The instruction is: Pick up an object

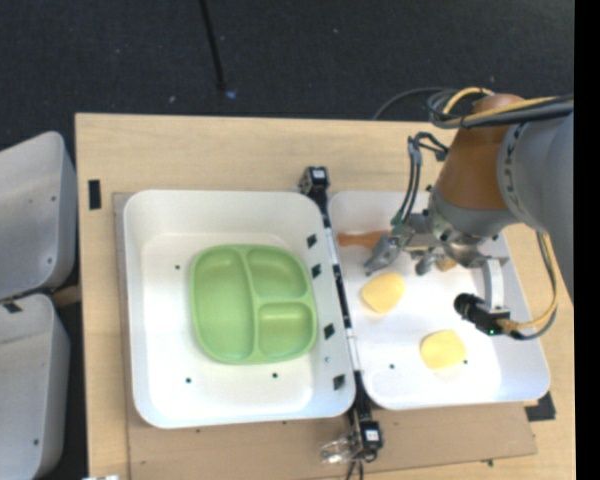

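- Nearest the camera, at the lower edge, a small dark connector [365, 434] sits on the tabletop [230, 153] where the two bins meet.
- Two white bins lie side by side: the left bin [150, 368] holds one green divided plate [251, 302] with three compartments.
- The right bin [520, 363] holds two pale yellow objects: one [382, 292] near its left wall, another [443, 349] further toward the front; an orange-brown stick [357, 237] lies near the back left.
- The claw [408, 255] hangs over the right bin, its fingers spread apart with nothing between them, just beside the nearer-left yellow object.
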Controlling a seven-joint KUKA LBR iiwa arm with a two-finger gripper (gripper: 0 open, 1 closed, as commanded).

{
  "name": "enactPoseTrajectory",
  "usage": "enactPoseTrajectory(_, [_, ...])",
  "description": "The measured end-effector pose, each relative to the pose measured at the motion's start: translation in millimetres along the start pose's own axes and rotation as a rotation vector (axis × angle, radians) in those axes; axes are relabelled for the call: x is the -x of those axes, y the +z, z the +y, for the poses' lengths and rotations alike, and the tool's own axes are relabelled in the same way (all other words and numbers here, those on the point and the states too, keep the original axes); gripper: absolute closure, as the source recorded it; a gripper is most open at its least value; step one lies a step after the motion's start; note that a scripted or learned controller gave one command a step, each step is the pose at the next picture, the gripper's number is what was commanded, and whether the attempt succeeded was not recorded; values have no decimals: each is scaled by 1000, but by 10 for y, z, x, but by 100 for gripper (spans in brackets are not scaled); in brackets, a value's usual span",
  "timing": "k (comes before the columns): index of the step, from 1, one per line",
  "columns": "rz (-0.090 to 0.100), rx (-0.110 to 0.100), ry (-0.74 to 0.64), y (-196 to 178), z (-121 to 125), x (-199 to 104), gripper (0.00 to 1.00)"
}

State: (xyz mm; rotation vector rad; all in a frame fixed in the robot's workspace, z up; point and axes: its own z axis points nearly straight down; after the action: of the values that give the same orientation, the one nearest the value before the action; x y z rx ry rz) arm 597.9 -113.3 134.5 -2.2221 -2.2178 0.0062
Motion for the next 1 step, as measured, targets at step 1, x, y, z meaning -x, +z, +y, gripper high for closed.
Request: enactPoseTrajectory(1, [0,7,4,-138,17,10,100])
